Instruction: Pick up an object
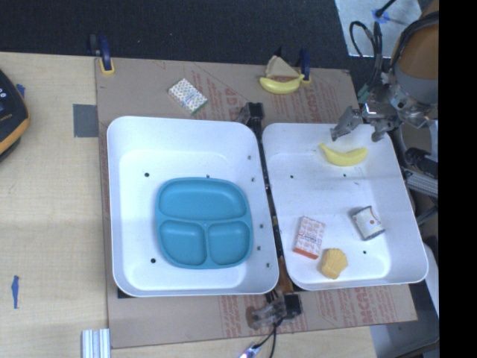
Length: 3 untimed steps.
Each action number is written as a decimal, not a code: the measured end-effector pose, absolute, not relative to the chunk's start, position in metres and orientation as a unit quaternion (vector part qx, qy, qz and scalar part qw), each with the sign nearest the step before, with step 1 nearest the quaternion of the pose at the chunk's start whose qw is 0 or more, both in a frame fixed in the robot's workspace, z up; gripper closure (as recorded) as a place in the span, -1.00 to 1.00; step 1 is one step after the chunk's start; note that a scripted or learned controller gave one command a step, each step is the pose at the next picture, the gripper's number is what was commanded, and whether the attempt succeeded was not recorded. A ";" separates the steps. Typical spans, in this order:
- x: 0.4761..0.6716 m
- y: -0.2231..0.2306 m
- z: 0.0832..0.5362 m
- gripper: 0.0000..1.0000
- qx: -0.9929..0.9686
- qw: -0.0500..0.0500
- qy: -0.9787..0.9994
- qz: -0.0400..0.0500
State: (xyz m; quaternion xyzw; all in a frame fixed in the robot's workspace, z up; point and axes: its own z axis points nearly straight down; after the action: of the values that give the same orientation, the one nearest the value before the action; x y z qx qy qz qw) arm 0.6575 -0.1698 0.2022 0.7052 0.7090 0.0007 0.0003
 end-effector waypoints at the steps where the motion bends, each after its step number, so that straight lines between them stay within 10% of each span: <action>1: 0.655 -0.179 0.104 -1.00 0.706 -0.002 0.709 -0.002; 2: 0.644 -0.090 0.091 -1.00 0.705 -0.002 0.709 -0.001; 3: 0.656 -0.129 0.092 -1.00 0.706 -0.001 0.708 -0.001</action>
State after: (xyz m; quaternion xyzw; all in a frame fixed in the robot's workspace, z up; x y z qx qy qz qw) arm 0.6560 -0.1292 0.0920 0.7064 0.7078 -0.0014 -0.0014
